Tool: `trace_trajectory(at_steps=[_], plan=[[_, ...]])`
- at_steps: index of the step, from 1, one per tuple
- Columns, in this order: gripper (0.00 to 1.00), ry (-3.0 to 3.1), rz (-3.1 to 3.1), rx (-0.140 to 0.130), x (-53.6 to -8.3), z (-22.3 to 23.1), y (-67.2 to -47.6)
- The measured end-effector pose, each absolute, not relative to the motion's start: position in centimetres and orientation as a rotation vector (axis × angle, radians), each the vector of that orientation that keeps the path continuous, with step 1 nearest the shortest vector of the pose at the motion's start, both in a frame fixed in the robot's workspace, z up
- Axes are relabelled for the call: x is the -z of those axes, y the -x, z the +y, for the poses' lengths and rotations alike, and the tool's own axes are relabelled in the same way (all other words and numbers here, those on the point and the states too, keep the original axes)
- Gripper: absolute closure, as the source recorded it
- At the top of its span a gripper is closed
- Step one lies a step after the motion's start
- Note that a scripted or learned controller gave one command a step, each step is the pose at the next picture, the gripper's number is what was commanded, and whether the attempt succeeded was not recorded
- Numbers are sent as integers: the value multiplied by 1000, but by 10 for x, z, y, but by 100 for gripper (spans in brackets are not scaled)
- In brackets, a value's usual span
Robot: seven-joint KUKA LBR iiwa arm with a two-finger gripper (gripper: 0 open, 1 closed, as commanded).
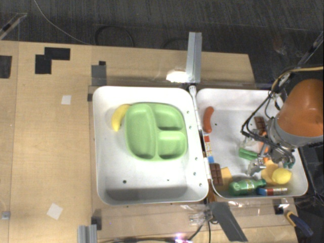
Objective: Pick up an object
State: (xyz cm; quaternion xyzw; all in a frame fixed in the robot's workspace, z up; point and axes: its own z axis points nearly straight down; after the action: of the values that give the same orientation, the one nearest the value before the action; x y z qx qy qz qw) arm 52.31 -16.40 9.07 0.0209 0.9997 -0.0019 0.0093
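Observation:
The right bin (228, 135) holds several small things. A red sausage (207, 119) lies near its left wall, and a brown chocolate bar (215, 173) sits at the front left. A green bottle (246, 187) lies on its side along the front wall. A yellow lemon (281, 175) rests at the front right, with a small green piece (248, 154) lying flat mid-bin. My gripper (264, 162) hangs low over the bin's right part, just above and left of the lemon. The orange wrist band hides much of what lies beneath it.
The left bin (106, 186) carries a green divided plate (154, 130) with a yellow banana (118, 117) beside its left edge. A metal post (194, 54) stands behind the wall between the bins. Cables loop around my wrist near the right bin's back right.

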Motion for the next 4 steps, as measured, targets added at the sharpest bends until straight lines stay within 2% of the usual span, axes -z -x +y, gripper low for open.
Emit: trace_trajectory(at_steps=[1, 2, 3, 4], plan=[[0, 148, 3128, 5, -101, -206, -548], [0, -6, 3112, 10, -92, -200, -505], [0, 318, 3110, 8, -90, -190, -557], [0, 95, 3118, 9, -91, -189, -509]])
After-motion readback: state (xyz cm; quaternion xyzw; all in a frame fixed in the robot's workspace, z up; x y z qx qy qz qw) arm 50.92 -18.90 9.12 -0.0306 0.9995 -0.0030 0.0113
